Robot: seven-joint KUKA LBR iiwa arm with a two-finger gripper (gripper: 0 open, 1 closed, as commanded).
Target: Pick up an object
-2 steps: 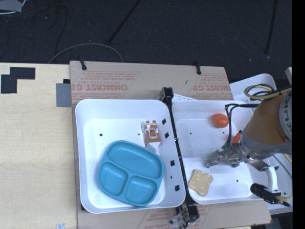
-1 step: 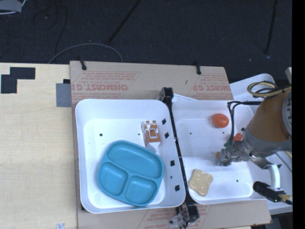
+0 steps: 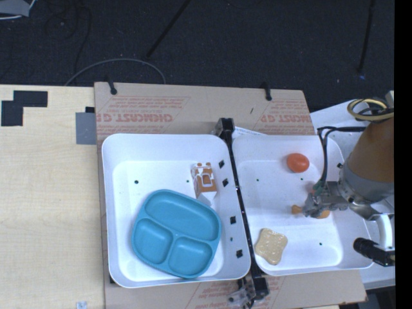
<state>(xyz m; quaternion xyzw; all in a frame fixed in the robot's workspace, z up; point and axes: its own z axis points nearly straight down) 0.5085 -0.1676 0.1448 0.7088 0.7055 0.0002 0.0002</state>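
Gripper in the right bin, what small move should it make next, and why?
Probably a short lift straight up to test the grasp. The gripper sits low in the right white bin, on a small orange object that pokes out beside it. Whether it holds that object is unclear.

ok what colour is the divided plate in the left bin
Light blue; the divided plate shows plainly in the camera view.

Both bins look like smooth white plastic, the left bin (image 3: 119, 172) and the right bin (image 3: 270, 153) each with a faint sheen. The blue divided tray (image 3: 175, 232) is plastic too, matt rather than glossy. Under them lies printed brown cardboard (image 3: 193, 108), dull and papery. The desk (image 3: 45, 205) looks like pale, smooth wood.
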